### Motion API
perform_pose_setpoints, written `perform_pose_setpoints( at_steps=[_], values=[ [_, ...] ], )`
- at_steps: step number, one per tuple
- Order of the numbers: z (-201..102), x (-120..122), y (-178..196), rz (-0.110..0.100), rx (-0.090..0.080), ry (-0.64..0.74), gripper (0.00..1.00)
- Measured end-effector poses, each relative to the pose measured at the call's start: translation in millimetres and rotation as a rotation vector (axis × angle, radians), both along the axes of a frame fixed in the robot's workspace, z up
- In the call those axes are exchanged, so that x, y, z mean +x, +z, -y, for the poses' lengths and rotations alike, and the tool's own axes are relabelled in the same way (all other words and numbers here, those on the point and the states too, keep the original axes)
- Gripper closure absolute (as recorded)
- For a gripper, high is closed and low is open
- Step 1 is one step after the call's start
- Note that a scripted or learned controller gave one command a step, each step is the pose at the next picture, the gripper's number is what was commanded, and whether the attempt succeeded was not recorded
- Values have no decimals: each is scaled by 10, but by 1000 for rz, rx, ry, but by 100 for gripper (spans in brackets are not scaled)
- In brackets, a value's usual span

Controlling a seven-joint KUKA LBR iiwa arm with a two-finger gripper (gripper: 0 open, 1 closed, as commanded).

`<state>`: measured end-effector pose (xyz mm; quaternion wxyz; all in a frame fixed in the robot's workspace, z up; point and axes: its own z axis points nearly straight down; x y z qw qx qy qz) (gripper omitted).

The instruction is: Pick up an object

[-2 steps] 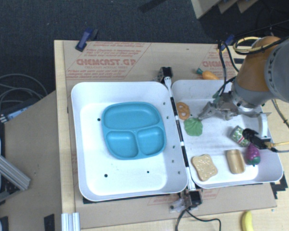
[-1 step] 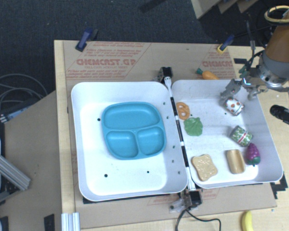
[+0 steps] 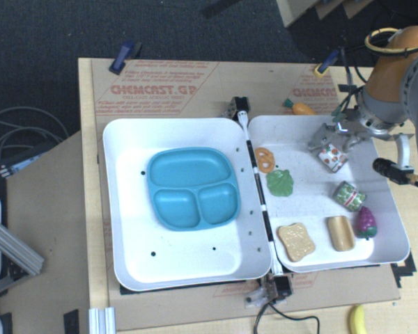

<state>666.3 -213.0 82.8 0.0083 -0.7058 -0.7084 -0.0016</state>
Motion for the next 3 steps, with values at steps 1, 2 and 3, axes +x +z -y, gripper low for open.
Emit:
perform_pose_setpoints(
  at_steps=[1, 2, 3],
  values=[
    [29, 13, 121, 9, -11, 1, 100],
    [9, 14, 116, 7, -7, 2, 0],
    [-520, -454, 16, 10, -13, -3, 0]
  ],
)
